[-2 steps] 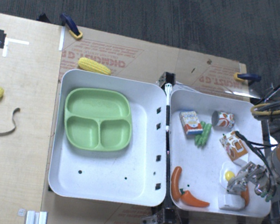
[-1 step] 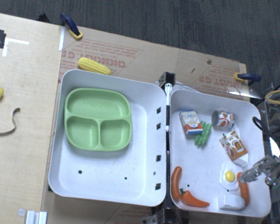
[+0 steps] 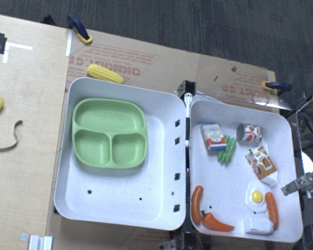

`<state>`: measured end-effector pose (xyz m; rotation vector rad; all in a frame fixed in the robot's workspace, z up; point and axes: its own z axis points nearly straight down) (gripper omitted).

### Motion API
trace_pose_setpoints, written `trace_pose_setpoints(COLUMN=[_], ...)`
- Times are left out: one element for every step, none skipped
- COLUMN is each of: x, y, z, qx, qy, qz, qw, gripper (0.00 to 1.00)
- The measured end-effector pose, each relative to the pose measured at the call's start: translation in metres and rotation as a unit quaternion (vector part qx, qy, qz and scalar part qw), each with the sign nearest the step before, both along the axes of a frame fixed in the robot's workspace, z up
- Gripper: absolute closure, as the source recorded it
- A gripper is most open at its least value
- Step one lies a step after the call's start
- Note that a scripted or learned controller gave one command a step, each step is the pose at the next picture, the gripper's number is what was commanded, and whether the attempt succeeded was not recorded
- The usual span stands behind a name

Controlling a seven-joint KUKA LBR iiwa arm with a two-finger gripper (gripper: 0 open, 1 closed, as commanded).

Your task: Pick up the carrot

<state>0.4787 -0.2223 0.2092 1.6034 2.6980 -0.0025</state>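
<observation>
The carrot [image 3: 218, 224], orange with a small green top, lies flat by the front wall of the right bin [image 3: 295, 153], towards its left corner. Its green end touches the lower tip of a red sausage [image 3: 196, 199]. My gripper [image 3: 302, 185] is at the right rim of that bin, well to the right of the carrot and apart from it. I see nothing held in it.
The right bin also holds a small carton [image 3: 214, 136], a can [image 3: 250, 134], a green pea pod [image 3: 227, 150], a snack packet [image 3: 262, 163], a fried egg [image 3: 256, 197], an orange-red sausage [image 3: 272, 209] and a white block [image 3: 259, 226]. A green divided plate [image 3: 109, 133] sits in the left bin.
</observation>
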Motion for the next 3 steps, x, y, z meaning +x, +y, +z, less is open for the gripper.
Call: trace_pose_setpoints(x=[0.015,0.0,0.0], y=[0.0,0.0,0.0], z=[0.029,0.052,0.059], qx=[0.0,-0.0001,0.0002], qy=[0.001,0.001,0.001], qz=[-0.215,-0.171,-0.187], qw=[0.9767,0.9853,0.9824], gripper=[1.0,1.0,1.0])
